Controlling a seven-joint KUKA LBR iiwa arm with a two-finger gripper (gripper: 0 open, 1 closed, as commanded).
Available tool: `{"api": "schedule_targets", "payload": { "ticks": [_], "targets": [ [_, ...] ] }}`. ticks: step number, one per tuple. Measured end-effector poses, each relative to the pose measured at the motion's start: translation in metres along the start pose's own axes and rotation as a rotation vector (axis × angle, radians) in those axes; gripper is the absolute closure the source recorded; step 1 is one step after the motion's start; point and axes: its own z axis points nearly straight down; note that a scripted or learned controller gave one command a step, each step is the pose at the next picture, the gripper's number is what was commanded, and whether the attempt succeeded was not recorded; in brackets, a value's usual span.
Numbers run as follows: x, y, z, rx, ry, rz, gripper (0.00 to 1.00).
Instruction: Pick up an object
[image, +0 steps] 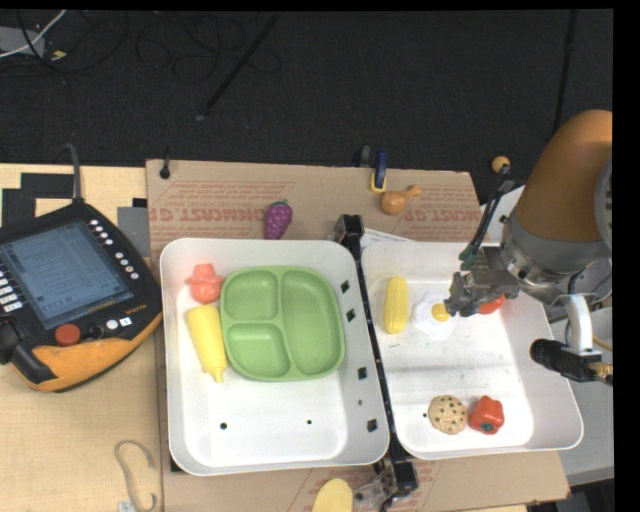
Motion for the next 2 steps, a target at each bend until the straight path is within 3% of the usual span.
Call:
{"api": "schedule_targets", "payload": {
  "ticks": [2],
  "targets": [
    [0.104,0.042,0.017,0.000,0.000,0.000,1.00]
  ]
}}
